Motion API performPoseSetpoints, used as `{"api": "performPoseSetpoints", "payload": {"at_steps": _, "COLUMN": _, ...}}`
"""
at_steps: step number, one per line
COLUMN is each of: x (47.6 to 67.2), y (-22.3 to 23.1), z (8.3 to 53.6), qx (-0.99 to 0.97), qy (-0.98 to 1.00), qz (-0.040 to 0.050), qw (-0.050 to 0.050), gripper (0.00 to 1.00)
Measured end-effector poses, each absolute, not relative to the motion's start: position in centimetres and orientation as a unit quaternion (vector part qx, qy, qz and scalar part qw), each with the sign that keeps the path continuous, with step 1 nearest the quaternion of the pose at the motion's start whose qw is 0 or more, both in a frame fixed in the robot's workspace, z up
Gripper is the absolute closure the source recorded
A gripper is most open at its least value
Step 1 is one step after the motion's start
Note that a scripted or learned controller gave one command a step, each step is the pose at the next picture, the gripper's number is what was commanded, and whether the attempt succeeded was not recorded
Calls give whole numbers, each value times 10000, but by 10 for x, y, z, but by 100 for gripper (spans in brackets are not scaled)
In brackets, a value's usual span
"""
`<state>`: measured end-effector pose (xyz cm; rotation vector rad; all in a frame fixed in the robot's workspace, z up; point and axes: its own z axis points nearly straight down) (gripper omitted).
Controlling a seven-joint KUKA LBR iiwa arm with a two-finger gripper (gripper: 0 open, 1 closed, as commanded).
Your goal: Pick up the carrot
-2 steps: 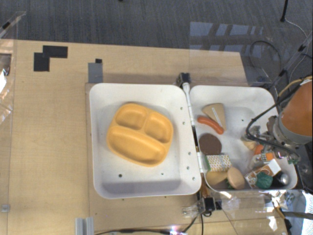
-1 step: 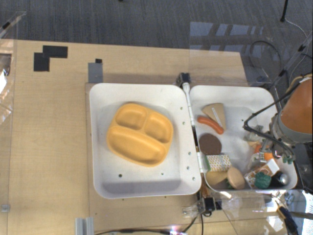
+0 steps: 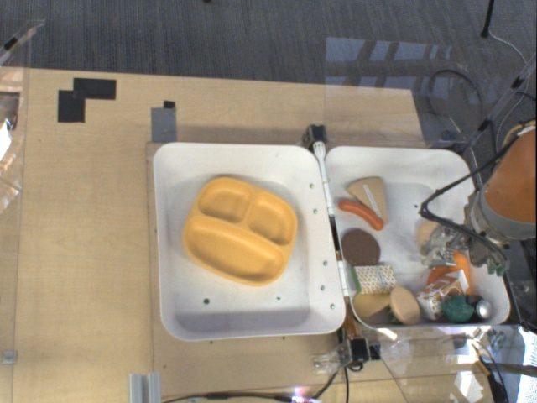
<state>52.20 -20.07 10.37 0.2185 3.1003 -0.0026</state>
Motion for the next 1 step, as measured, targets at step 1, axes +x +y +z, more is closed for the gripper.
{"api": "performPoseSetpoints", "payload": {"at_steps": 1, "x": 526, "y": -200, "z": 116, "qx": 688, "qy": 9973, "qz": -20, "qw": 241, "gripper": 100}}
